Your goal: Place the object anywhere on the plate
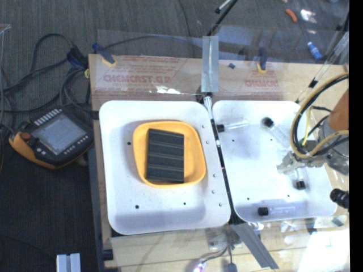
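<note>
The pale wooden surface point(170, 248) showed along the near edge, with strips of grey tape point(252, 248) below the junction of the two bins. On it stood two shallow white bins side by side. The left white bin point(113, 208) carried a yellow rounded-square plate point(195, 152), and a dark ribbed rectangular block point(165, 156) lay flat on that plate, roughly centred and within its rim. The right white bin point(249, 169) bore small black fittings and a few clear plastic pieces.

The claw point(295, 166) hung over the right-hand part of the right bin, beneath a loop of yellow and black cables point(303, 118). Whether it was released or clenched could not be told; nothing was seen within it. The dark block lay well apart from the claw, in the other bin, across the divider between them.

Beyond the bins a brown cardboard panel point(147, 75) with red lettering stood at the far edge, behind a clear sheet. To the left, on dark carpet point(45, 220), lay a grey and orange handheld control pendant point(51, 137) with black cables point(57, 55). Small debris was scattered on the floor at far right.
</note>
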Controlling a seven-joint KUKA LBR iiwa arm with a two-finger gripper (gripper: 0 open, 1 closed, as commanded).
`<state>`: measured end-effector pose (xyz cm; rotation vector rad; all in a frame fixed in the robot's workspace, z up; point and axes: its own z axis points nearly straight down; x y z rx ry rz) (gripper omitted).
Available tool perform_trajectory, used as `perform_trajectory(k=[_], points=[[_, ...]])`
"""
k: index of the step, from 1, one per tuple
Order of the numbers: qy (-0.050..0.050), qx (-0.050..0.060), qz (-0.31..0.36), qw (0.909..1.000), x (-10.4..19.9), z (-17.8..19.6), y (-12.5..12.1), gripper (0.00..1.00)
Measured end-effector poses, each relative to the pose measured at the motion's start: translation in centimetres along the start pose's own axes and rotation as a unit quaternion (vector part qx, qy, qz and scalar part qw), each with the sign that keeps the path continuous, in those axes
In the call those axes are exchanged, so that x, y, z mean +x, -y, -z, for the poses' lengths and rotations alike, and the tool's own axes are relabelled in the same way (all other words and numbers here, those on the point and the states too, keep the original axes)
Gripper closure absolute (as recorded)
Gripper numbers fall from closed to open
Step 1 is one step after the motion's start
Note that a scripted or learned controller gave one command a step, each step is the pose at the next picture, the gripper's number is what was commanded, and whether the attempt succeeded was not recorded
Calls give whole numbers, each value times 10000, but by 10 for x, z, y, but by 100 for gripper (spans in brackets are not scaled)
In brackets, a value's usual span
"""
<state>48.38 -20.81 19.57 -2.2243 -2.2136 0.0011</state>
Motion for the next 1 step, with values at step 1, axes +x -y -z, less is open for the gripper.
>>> perform_trajectory(k=[1], points=[[0,0,1,10000,0,0,0,0]])
